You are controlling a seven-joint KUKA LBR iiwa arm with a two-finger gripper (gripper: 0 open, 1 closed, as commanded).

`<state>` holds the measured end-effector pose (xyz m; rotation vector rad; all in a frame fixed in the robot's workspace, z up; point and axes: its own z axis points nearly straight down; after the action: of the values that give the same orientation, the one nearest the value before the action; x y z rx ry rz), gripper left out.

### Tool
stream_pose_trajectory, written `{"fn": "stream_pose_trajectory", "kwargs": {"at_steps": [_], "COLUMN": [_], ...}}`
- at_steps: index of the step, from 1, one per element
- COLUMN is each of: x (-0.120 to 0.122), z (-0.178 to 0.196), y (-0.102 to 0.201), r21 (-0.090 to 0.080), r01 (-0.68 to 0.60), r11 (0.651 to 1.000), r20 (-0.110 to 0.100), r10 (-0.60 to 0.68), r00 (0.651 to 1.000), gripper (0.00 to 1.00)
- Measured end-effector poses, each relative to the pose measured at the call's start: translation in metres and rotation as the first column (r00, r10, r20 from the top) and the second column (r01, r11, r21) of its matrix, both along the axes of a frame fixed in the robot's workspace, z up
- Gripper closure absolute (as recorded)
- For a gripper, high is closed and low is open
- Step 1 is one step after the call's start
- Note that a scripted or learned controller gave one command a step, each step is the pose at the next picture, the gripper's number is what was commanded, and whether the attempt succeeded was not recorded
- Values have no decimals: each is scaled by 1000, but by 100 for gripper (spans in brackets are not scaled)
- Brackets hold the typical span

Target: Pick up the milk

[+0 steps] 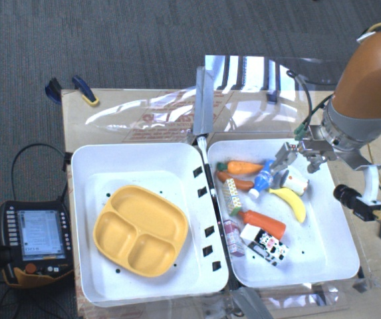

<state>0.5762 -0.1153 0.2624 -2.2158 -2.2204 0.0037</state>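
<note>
The milk carton is found lying near and left of the gripper, whose spread can't be told.

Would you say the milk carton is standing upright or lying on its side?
Lying on its side: the milk carton rests flat on the right bin's floor, its cow-patterned long face turned up.

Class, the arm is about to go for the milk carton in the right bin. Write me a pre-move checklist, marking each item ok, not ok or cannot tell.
1. Milk carton in view, in the right bin: ok.
2. Carton free of neighbours: not ok, the orange bottle lies against it.
3. End effector above the carton: not ok, it hovers near the bin's far side, by the blue bottle.
4. Finger state: cannot tell.
5. Carton top unobstructed from above: ok.
</note>
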Motion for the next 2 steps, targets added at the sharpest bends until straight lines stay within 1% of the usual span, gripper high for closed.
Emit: {"fn": "stream_pose_trajectory", "kwargs": {"at_steps": [1, 2], "x": [-61, -96], "z": [-122, -170], "y": [-35, -32], "r21": [1, -2], "r01": [126, 77], "r11": [992, 997], "r20": [0, 15], "r10": [-126, -77], "r00": [992, 997], "gripper": [0, 0]}}
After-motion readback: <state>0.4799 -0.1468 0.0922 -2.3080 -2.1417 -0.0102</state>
